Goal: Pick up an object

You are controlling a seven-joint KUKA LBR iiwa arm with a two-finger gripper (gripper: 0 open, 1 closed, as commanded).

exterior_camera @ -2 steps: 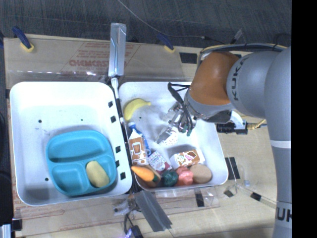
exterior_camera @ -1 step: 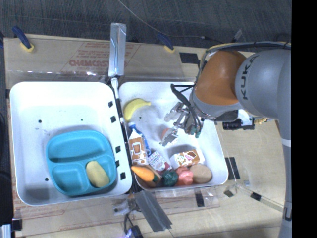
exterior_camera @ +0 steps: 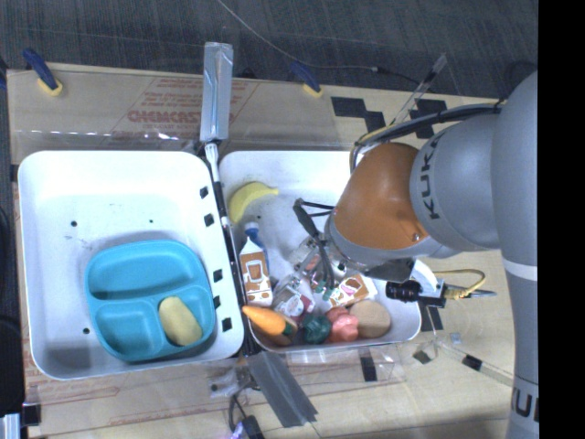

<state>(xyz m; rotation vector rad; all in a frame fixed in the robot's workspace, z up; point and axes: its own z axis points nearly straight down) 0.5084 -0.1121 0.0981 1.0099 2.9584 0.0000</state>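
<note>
Now | gripper (exterior_camera: 311, 277) over cluttered right bin (exterior_camera: 274, 167); smooth oval potato (exterior_camera: 180, 321) on glossy blue tray (exterior_camera: 128, 286)

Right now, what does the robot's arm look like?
The arm is big, round and grey, with "KUKA" in dark letters on its side. An orange band wraps it above the wrist. Thin black cables loop over the top, and more thin wires hang around the gripper.

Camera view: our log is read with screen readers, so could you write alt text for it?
A grey KUKA arm with an orange band reaches from the right into the right bin, its pincer low over a clutter of small items, including a carrot. The left bin holds a blue divided tray with a yellow potato-like object in it.
</note>
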